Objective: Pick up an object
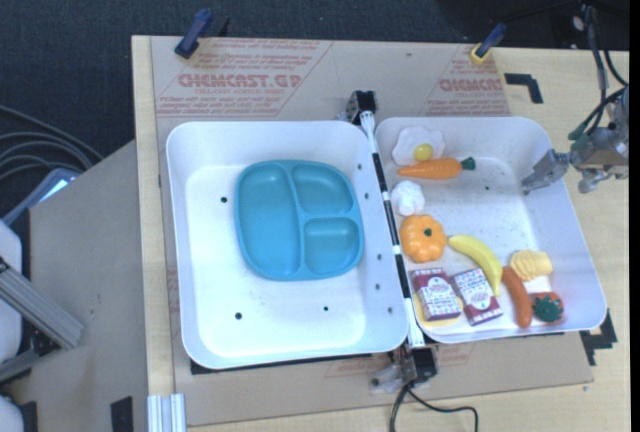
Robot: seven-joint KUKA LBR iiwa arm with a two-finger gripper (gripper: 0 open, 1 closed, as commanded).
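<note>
Camera view gives us toy foods in the shallow white right bin (560,220): an orange plastic carrot (436,168), a pumpkin (423,238) and a yellow banana (478,259). At the frame's right edge the grey two-finger gripper (563,170) is partly cut off; its metal fingers (540,172) grip nothing, though we cannot tell their spread.

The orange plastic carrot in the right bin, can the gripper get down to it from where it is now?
Probably yes. The orange plastic carrot lies uncovered, with bare bin floor between it and the gripper at the right bin's far edge.
</note>
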